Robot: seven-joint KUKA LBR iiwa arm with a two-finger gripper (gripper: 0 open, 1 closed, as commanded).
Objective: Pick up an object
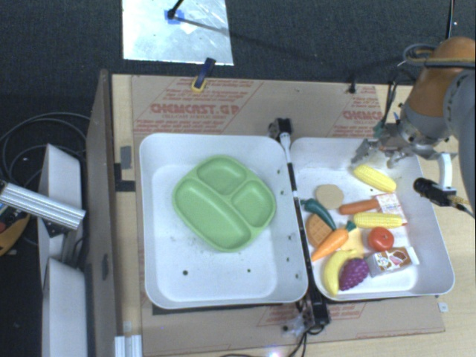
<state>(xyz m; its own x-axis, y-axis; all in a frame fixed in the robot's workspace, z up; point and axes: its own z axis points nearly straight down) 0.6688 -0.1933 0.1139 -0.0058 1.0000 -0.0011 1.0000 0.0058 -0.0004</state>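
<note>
A bunch of purple plastic grapes and a yellow plastic banana lie at the near edge of the right-hand shallow white bin, well below the hand and a little to its left. Beside them sits a small printed carton, with a red plastic tomato just above it. Closer to the hand come two orange plastic carrots, a yellow plastic corn cob, a second small carton, a waffle-patterned orange piece with a dark green piece touching it, and a round tan cookie-like disc. Nearest of all — just under the hand — lies another yellow corn cob, tilted. The hand hangs over the far corner of this bin on the grey arm with its orange band; its fingers look spread apart, with nothing between them. Far to the hand's left, the other white bin holds a pale green plastic tray with three compartments. Both bins rest on a cardboard-covered counter.
</note>
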